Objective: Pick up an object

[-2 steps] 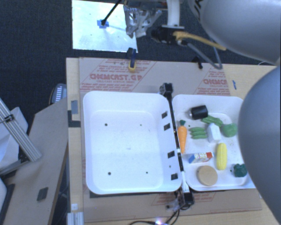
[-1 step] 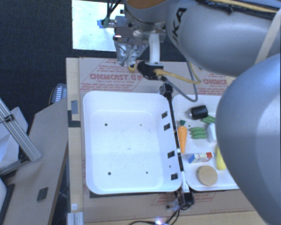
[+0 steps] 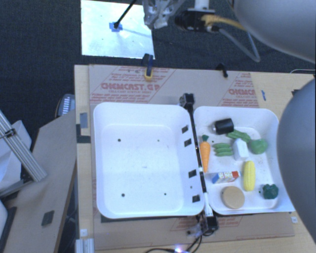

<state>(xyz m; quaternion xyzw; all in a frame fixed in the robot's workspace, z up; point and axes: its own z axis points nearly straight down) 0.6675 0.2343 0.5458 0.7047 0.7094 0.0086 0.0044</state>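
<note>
The right bin (image 3: pixel 269 118) holds several small objects. Among them are a black cylinder (image 3: pixel 223 125), an orange carrot (image 3: pixel 205 154), green pea pods (image 3: pixel 223 148), a white block (image 3: pixel 241 148), a yellow corn cob (image 3: pixel 249 175), a red and white box (image 3: pixel 225 176), a tan disc (image 3: pixel 232 197) and a dark green broccoli piece (image 3: pixel 269 191). My gripper (image 3: pixel 158 14) hangs high at the top edge of the camera view, far above and behind both bins, with nothing seen in it.
The left bin (image 3: pixel 106 116) sits beside the right one, with a black divider strip (image 3: pixel 193 148) between them. The grey arm (image 3: pixel 296 148) looms over the right bin's right side. A yellow and blue clamp (image 3: pixel 147 66) stands behind the bins.
</note>
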